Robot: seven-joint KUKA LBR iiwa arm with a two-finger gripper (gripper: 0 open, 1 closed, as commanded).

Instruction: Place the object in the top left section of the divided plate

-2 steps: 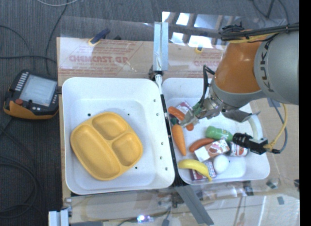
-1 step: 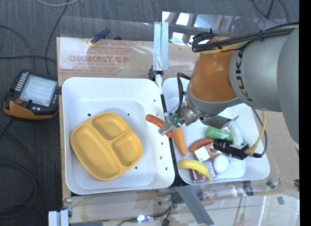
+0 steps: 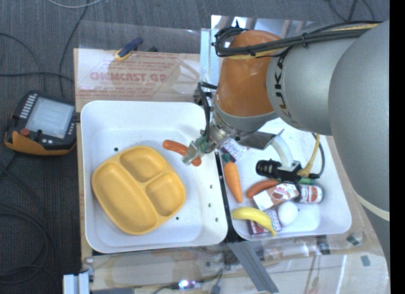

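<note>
Left bin point(image 3: 114, 112) holds divided plate point(image 3: 138, 188); end effector point(image 3: 197, 149) grips sausage point(image 3: 179, 149).

The grey KUKA arm point(image 3: 335, 71) comes in from the right and fills the upper right, its broad link tapering to the orange band point(image 3: 250, 74) above the wrist. From there the wrist tips down and leftward, so the gripper point(image 3: 197, 149) hangs low over the rim between the two white bins point(image 3: 218, 179). Its fingers point(image 3: 192, 153) point down and to the left, apparently closed around an orange sausage-like piece point(image 3: 177, 148), though the grip is small and partly shadowed.
</note>
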